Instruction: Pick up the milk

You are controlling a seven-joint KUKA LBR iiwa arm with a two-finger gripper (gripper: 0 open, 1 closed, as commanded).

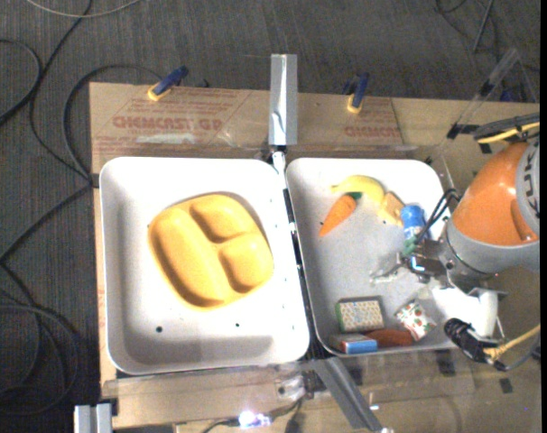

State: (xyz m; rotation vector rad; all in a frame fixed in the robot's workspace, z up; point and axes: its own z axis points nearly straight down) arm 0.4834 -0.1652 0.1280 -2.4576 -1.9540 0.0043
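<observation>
The milk, a small white carton with red print, lies tilted in the right bin; pincer state unclear

One fixed camera looks down slantwise from above on both white bins.

The scene reads as a robotics lab rather than a home. Left of the gripper, two shallow white plastic bins sit on a brown cardboard-covered bench held by blue-and-yellow spring clamps. Beyond the bench, loose black cables trail over dark grey carpet.
</observation>
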